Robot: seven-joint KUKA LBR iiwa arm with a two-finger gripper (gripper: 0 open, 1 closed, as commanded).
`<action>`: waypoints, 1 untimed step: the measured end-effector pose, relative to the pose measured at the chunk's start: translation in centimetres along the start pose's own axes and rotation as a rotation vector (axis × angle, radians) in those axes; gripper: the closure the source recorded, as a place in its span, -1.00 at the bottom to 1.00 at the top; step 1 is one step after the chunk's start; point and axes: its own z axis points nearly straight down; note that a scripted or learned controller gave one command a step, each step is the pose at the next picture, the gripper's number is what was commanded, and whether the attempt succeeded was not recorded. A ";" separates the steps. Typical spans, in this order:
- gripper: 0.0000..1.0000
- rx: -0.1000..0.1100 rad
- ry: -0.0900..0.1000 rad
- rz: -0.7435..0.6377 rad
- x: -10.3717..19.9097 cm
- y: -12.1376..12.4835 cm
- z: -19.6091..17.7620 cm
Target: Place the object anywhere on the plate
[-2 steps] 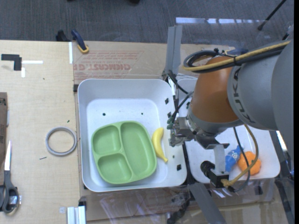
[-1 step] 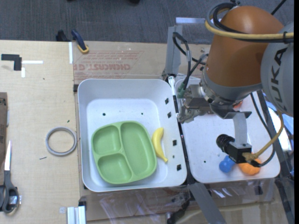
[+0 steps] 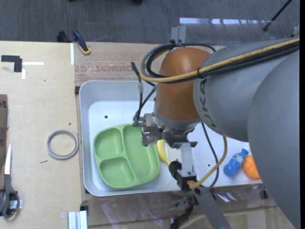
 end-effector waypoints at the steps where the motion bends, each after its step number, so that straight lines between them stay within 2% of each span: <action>1: -1.00 0.000 0.000 0.001 0.0 0.0 0.0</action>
